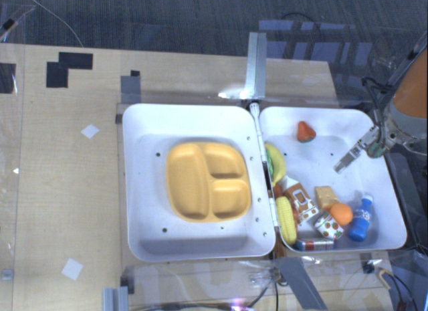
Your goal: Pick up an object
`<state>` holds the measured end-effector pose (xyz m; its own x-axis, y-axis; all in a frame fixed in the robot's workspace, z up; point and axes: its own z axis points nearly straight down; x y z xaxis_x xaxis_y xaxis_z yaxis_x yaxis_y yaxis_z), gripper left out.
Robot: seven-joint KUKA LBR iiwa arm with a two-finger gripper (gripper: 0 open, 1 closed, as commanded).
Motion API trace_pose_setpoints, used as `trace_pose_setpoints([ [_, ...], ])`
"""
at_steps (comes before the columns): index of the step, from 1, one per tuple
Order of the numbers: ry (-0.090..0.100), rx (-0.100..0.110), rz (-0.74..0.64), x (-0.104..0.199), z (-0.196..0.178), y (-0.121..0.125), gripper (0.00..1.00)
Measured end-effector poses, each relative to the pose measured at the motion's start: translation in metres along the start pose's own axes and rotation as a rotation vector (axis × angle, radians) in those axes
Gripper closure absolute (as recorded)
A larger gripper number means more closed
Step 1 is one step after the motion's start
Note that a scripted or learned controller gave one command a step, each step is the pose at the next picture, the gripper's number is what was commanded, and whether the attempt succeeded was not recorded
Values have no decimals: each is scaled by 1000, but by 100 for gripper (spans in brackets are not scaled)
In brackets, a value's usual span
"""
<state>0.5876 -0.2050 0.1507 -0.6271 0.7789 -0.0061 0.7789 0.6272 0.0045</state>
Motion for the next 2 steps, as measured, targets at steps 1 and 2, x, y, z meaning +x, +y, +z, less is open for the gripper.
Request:
trace_pose_setpoints([
  [1,1,1,319,5,-10,-7,0],
  [2,2,1,142,-1,28,2,0],
])
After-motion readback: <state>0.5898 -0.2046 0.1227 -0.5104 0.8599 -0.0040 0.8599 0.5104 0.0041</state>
